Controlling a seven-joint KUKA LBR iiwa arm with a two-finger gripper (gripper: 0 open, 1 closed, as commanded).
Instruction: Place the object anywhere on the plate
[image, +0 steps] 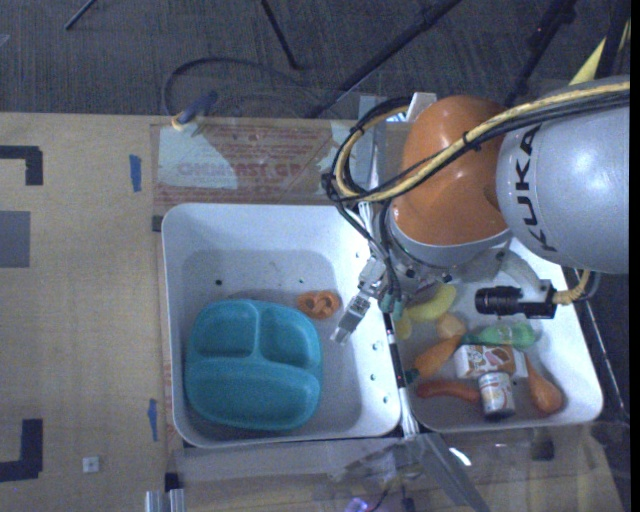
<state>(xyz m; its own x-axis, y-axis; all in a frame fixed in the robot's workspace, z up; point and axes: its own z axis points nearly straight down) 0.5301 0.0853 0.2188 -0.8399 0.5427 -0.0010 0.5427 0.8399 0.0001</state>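
The arm hangs over the seam between the two bins, its orange band bulging above the wrist, and the gripper (356, 305) pokes down and to the left into the left bin (200, 235). Its two grey fingers (349, 322) stand slightly apart with nothing between them, so it is open and carrying nothing.

Just to the left of the fingertips, near but not touching, lies a small orange pretzel (319, 303) on the white floor of that bin. It sits right off the upper right corner of the teal divided plate (254, 362), beside the rim and not on it. The plate fills the lower part of the bin, below and to the left of the fingers, its three compartments bare.

On the other side of the fingers, across the bin wall, the right bin (580, 370) holds a jumble of toy food: a yellow banana (432, 303) closest to the gripper, an orange carrot (438, 353) below it, a green piece (508, 334) further out, a small can (494, 394) with a printed label, and a red-orange piece (448, 391) along the front wall. A black fitting on the wrist juts out over that pile.
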